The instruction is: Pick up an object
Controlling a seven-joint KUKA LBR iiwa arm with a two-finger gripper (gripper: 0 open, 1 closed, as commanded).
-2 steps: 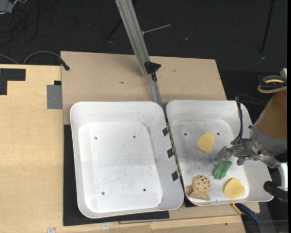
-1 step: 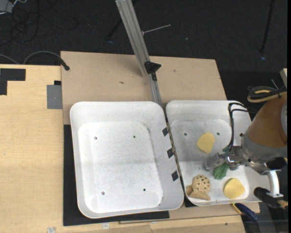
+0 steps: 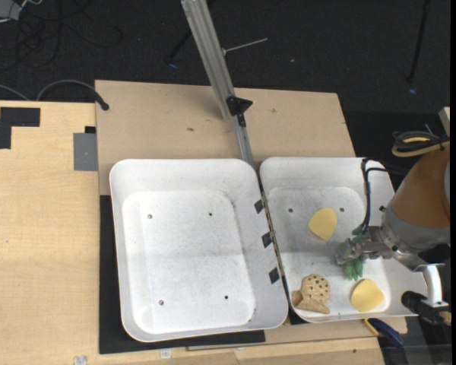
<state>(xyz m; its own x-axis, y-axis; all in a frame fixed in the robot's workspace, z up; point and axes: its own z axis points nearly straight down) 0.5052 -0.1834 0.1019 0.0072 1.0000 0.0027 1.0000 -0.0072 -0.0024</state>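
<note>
While the arm [image 3: 422, 204] reaches in from the right over the right-hand bin [image 3: 319, 175], its gripper [image 3: 355, 255] sits low near the floor of that bin, right over a small green thing [image 3: 355, 268] that pokes out beneath it. Whether the claw is released or clenched cannot be told from this angle, since the metal parts blur together, and nothing can be seen clearly pinched in it.

Three other items lie in the same bin: a yellow piece [image 3: 323, 223] up and to the left of the gripper, a second yellow piece [image 3: 367, 296] just below it near the bin's front edge, and a brown speckled cookie [image 3: 313, 292] close to the front left corner. The left-hand bin [image 3: 184, 175] sits alongside, touching along the middle divider.

The green thing looks like the target, being the one directly under the claw. To do this well, the claw should be centred on it, lowered until it nearly touches the bin floor, then closed firmly before any lift. The thing looks small and thin, so a shallow descent would likely close on air, and an off-centre one would nudge it aside. The lower yellow piece is near enough that a wide opening could catch it too; keeping the approach straight down and the lift slow and vertical should avoid dragging the neighbours along
</note>
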